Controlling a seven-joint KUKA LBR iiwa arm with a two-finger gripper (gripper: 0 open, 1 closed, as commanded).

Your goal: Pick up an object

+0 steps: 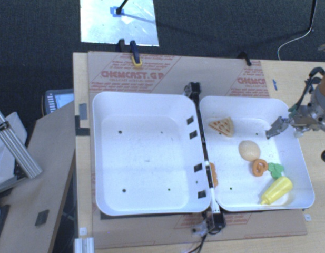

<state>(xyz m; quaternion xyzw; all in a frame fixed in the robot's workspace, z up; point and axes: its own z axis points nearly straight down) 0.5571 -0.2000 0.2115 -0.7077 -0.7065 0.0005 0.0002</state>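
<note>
The end effector (275,129) is grey metal with dark finger tips; behind it, a grey wrist, black cables and an orange band.

My arm (321,104) is cut off by the picture's right edge, leaving my wrist and end effector (274,128) at the right bin's (304,167) far right rim. Its fingers are too small to read. An orange thing (213,174) by the bins' shared wall is half hidden.

1. Even overhead light, bright; both white bins (146,101) near blown out, little surface detail.
2. Shadows soft and faint along bin walls.
3. Glare on the shiny sheet (119,16) past the bench's far edge.
4. Overall slightly soft, low resolution.
</note>
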